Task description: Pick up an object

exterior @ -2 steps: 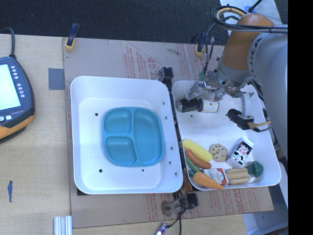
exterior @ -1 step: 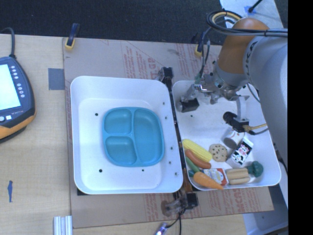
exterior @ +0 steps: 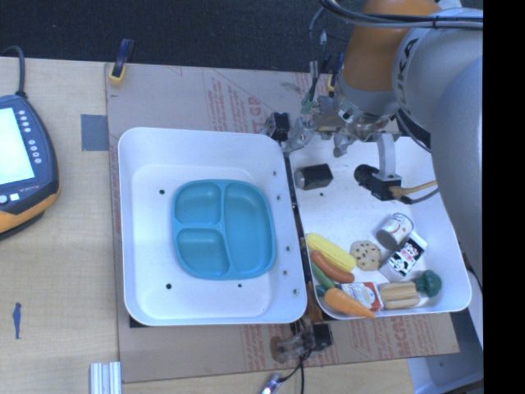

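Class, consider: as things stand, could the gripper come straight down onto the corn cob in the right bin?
Probably yes. The corn cob lies exposed at the pile's left edge, nothing over it. The gripper hangs above the bin's far end, with bare bin floor between them.

Left bin [exterior: 139, 220]: blue divided plate [exterior: 223, 228]. Right bin [exterior: 447, 228]: corn cob [exterior: 330, 251], cookie [exterior: 366, 255], carrot [exterior: 346, 304], can [exterior: 394, 230].

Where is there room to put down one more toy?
The blue plate in the left bin has three bare compartments, with bare white floor around it. The right bin is crowded along its near edge: corn, carrot, cookie, broccoli. Its middle stays bare.
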